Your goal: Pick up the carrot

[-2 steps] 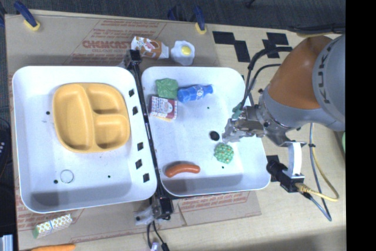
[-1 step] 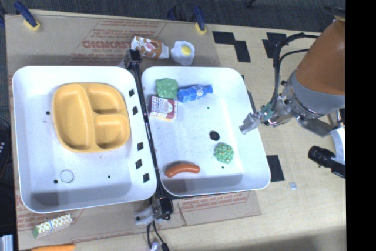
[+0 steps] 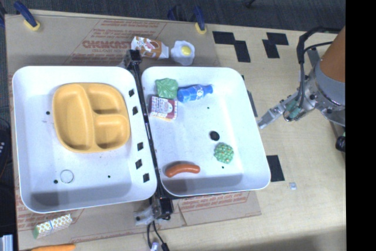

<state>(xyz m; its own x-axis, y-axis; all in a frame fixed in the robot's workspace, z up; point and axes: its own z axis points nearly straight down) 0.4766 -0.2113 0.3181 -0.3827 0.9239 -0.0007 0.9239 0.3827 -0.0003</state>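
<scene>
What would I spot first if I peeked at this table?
Probably the big yellow divided plate in the left bin. Next, the blue bottle at the back of the right bin and the orange sausage-shaped toy near its front edge. The gripper waits outside, right of that bin.

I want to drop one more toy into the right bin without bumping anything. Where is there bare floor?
The widest free patch in the right bin lies mid-left, between the red-and-white carton above and the orange sausage-like toy below. The upper right corner, right of the blue bottle, is bare too. The top-left is crowded: green block, carton and bottle.
</scene>
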